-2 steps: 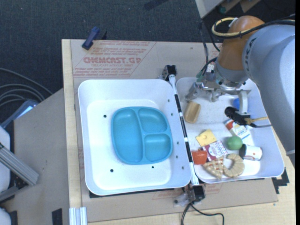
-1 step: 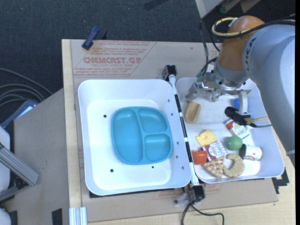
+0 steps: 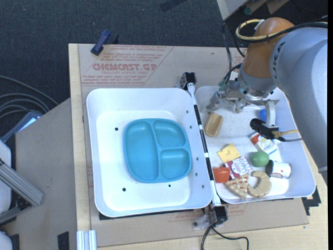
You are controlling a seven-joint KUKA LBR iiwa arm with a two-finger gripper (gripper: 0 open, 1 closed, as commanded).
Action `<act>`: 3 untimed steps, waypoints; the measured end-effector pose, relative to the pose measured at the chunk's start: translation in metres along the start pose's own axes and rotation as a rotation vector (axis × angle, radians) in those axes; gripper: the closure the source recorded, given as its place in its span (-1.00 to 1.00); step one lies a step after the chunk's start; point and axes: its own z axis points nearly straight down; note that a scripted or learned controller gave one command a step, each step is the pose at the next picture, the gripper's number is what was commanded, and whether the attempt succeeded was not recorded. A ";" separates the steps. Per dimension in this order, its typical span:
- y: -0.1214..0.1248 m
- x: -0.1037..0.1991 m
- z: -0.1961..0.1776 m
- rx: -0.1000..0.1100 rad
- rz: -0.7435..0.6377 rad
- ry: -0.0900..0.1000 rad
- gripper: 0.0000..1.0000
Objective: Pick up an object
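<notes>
Two white bins (image 3: 99, 139) (side by side), dark, perhaps carpeted floor (image 3: 47, 14)

**Readable print: one brand line on the bench sheet**

You can read one piece of text with any confidence: red lettering on the brown backing sheet (image 3: 127, 66) behind the left bin, which looks like "CHEMCAST G.P", though the last letters are soft at this slant. Beneath it you'll see several lines of smaller red print, too fine to make out. In the right bin, the small red and white packet (image 3: 241, 166) and the white carton (image 3: 267, 146) with red and blue patches both carry printed markings, but you cannot read any words or numbers on them.
</notes>
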 end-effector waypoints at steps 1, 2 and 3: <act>0.000 0.001 0.000 0.000 0.000 0.000 -1.00; 0.000 0.002 0.000 0.000 0.000 0.000 -1.00; 0.000 0.002 0.000 0.000 0.000 0.000 -1.00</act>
